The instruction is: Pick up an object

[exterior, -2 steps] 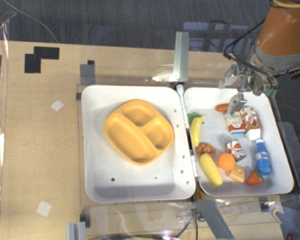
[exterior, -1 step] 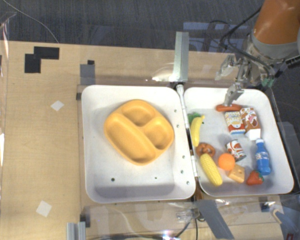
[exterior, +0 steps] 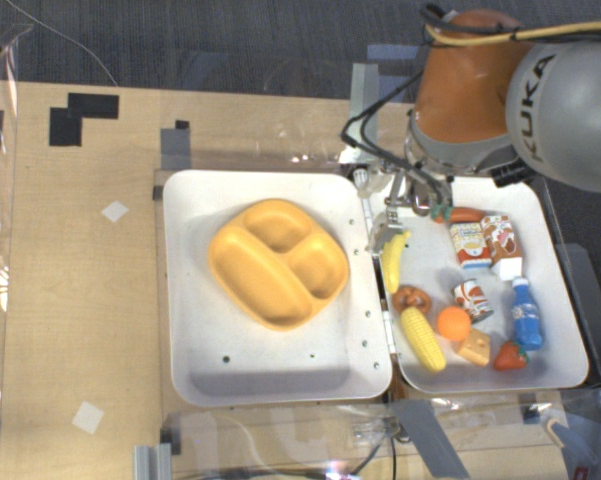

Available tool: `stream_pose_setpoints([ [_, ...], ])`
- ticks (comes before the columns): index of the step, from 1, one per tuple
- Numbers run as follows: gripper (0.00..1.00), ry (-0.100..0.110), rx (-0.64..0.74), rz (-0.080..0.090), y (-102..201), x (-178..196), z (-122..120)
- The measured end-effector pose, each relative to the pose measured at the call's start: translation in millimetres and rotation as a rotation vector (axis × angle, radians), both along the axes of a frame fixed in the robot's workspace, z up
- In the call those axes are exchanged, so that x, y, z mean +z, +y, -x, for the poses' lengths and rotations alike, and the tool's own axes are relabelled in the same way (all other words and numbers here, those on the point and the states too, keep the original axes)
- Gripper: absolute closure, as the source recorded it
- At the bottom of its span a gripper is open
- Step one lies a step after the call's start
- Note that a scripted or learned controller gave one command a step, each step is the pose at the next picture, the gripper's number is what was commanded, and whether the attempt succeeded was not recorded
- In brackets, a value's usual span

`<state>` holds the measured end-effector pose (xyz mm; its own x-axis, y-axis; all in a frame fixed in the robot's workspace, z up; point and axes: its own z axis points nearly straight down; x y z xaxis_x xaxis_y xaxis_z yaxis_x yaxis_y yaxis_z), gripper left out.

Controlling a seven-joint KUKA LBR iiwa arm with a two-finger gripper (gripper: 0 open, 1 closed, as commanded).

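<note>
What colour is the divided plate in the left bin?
Yellow-orange all over, the divided plate shows plainly in the camera view.

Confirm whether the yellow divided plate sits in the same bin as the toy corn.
No: the yellow divided plate lies in the left bin, the toy corn in the right bin.

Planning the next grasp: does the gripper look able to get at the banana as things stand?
Probably yes. The gripper hangs right over the top end of the banana, which lies along the left wall of the right bin with nothing on it. That wall leaves little room on one side.
</note>
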<state>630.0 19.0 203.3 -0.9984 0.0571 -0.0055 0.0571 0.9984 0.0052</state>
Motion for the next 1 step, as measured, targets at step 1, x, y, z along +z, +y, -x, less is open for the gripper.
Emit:
stream_pose_setpoints([
  [1, 0.0, 0.007, -0.091, -0.002, 129.3, -70.3, 58.6],
])
